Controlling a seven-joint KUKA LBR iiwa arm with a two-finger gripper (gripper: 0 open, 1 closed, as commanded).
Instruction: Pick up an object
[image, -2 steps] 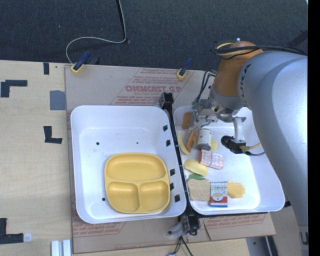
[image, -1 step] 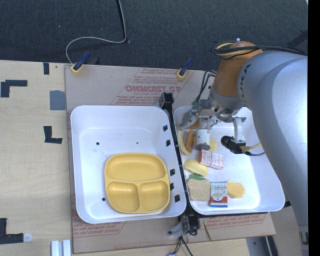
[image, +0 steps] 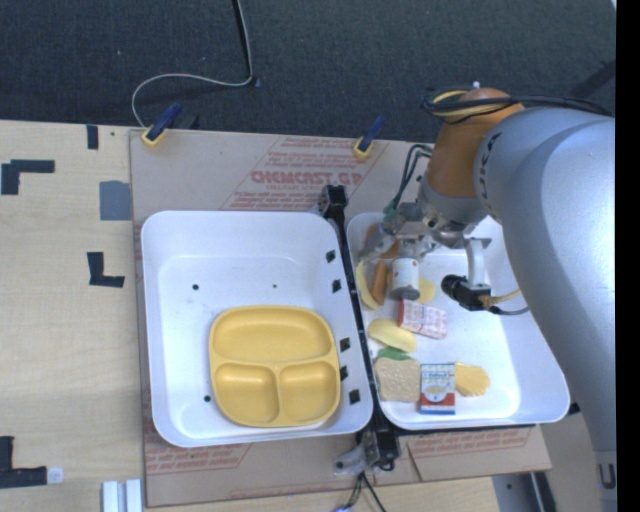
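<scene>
My gripper hangs low over the upper left part of the right bin. Its grey barrel points down at a cluster of toy food. An orange sausage-like piece and a pale yellow curved piece lie just left of it. A red and white packet lies right below it. Nearer the front are a yellow lemon-like piece, a tan cracker, a small red and blue box and a yellow chip. The wrist hides whatever sits directly under the gripper.
The left bin holds a yellow divided plate. A black divider runs between the bins. The big grey arm covers the right bin's far right side. Cables hang by the wrist.
</scene>
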